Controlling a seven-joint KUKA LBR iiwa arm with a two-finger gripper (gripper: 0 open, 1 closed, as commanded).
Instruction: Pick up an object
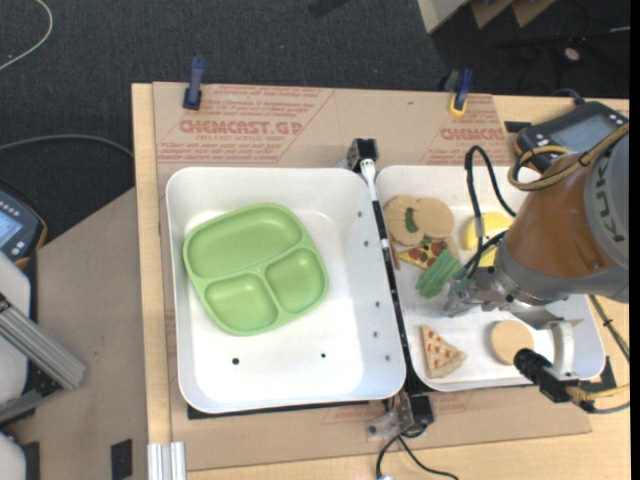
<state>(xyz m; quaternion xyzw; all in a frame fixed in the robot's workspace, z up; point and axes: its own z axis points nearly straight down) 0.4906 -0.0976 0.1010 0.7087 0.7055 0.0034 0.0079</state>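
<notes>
We judge the pick unfinished: our gripper (455,290) hovers low in the right bin (590,363) beside the green toy (436,274), which lies on the bin floor, and we cannot tell how the jaws stand.

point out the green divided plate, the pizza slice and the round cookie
green divided plate (255,266), camera view, on the ridge between its compartments
pizza slice (440,351), camera view, middle of the wedge
round cookie (511,340), camera view, centre of its top
</notes>
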